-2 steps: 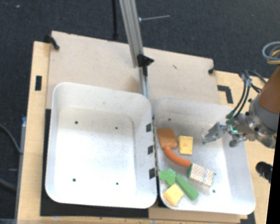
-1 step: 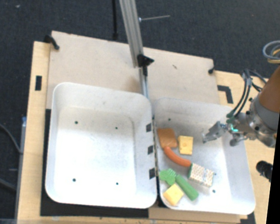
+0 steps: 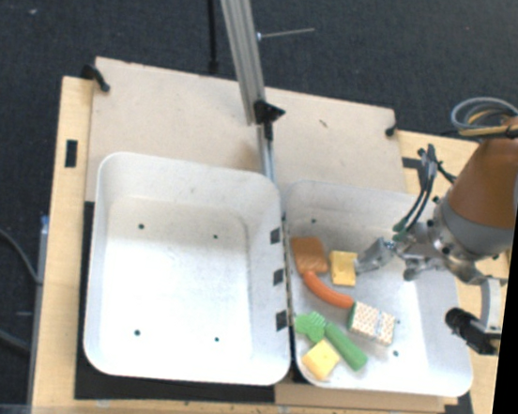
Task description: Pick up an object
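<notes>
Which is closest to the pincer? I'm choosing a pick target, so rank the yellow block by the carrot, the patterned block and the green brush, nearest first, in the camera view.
1. Yellow block, just left of the pincer.
2. Patterned block, below the pincer, toward the bin's front.
3. Green brush, farther down and left, near the divider.

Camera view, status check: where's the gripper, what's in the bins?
Gripper low in right bin, beside yellow block, nothing seen held. Carrot, green brush, patterned block close by. Left bin alongside.

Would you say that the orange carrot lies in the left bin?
No, the carrot lies in the right bin, among the other small things.
</notes>
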Robot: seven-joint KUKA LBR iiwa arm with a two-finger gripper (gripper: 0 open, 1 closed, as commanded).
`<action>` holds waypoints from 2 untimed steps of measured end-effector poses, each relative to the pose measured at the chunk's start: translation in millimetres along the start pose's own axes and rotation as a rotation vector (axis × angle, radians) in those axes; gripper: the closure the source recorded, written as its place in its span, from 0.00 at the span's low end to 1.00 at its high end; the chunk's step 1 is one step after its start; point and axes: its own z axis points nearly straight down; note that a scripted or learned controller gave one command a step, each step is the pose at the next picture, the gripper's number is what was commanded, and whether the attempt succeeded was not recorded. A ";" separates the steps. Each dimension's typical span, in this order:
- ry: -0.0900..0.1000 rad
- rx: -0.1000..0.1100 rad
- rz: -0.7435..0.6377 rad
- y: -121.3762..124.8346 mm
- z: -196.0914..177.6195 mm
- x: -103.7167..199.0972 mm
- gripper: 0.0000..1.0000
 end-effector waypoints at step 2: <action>-0.001 -0.001 0.003 1.4 99.4 1.1 0.00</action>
